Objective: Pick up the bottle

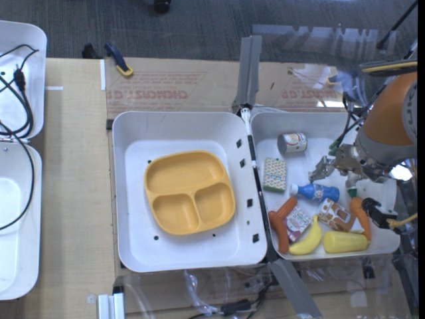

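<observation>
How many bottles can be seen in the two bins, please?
1. The blue bottle with a white cap lies on its side in the right bin, just below the gripper. Another could be hidden under the arm.

— Where did the bottle lie?

— In the right bin, on its side, white cap toward the left, beside the hot dog and banana.

— And the gripper?

— Just above the bottle (not touching it), fingers spread. A yellow divided plate sat in the left bin.
</observation>
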